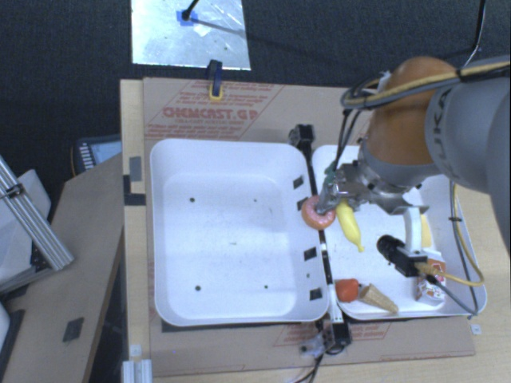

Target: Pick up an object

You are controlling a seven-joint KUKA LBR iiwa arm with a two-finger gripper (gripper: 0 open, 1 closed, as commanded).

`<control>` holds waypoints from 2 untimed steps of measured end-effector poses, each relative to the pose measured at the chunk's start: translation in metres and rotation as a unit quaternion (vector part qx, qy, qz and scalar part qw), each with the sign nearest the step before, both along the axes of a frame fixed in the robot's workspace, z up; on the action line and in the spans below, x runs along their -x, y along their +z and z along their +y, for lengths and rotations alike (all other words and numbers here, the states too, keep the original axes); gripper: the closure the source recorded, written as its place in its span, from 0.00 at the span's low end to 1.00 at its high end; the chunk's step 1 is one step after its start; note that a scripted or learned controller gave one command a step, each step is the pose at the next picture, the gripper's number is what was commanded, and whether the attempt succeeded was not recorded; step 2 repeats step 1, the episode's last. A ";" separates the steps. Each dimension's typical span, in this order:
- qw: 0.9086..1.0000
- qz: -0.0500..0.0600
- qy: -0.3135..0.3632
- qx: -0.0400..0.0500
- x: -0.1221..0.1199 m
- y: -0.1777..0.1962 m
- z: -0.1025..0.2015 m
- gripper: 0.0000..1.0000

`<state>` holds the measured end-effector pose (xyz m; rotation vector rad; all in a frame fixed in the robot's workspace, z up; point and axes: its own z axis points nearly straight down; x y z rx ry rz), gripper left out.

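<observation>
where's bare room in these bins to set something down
The wide left white bin is bare wall to wall. In the right white bin, one small patch lies between the yellow toy banana and the red round toy. Elsewhere it is crowded: pink ring donut by the gripper, tan cone, small carton.

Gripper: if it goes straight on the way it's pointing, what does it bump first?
Most likely the pink donut, right below the gripper by the right bin's left wall. Their gap is hard to judge from above.
</observation>
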<state>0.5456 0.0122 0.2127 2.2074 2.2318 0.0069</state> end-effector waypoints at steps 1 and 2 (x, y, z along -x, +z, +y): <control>1.000 0.006 -0.006 0.000 0.062 -0.030 -0.010 1.00; 1.000 0.006 -0.006 0.000 0.062 -0.030 -0.010 1.00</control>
